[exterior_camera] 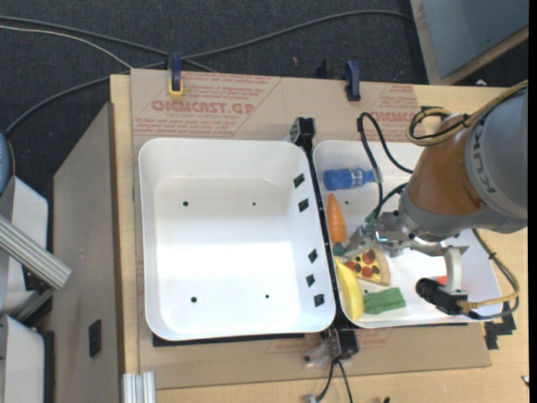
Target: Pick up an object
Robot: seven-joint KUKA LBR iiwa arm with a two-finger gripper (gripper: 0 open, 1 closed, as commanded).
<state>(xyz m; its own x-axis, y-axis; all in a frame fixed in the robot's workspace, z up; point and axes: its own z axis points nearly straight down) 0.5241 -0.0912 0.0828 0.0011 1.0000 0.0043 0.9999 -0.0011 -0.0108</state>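
Objects crowd the left part of the right bin [478, 313], and the arm [457, 183] reaches over them from the right.

Camera view: the gripper [369, 240] hangs low above the pizza slice toy [367, 265], which lies just below it in the picture, close enough that the two may be touching. Whether the claw is apart or together cannot be told, since the wrist hides it. The carrot [336, 217] lies just left of the gripper, its long axis running up and down the picture, parallel to the bins' shared wall. The banana [348, 288] lies below the carrot along that same wall, and the green block [384, 302] sits beside the banana near the front rim. The blue bottle [348, 178] rests farther back, its long axis across the bin.

Room is tight toward the dividing wall, where carrot and banana hug the edge. Open floor lies to the right of the slice, and the left bin [218, 242] offers clear space.
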